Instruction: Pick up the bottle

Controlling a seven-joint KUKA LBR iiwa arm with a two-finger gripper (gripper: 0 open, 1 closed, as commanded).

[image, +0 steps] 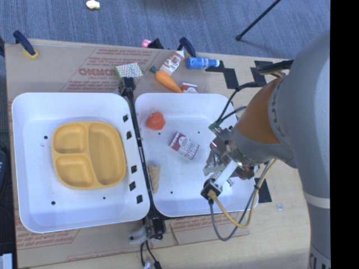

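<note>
My gripper [216, 170] hangs over the right bin's [168, 203] right side, nothing under it; whether it's spread or pressed together, I cannot tell. Bottle [201, 63] lies on its side on the bench beyond the bin's far rim, beside a carrot [168, 81]. Likely light, stiff plastic, smooth and prone to roll. Best grip: across the body's middle, not the cap.

- Robotics lab test bench: cardboard-covered bench top [84, 74] clamped at its edges.
- Two white bins [22, 150] hold toy food items.
- Exposed cabling [235, 220]; blue carpet floor [168, 10].
</note>
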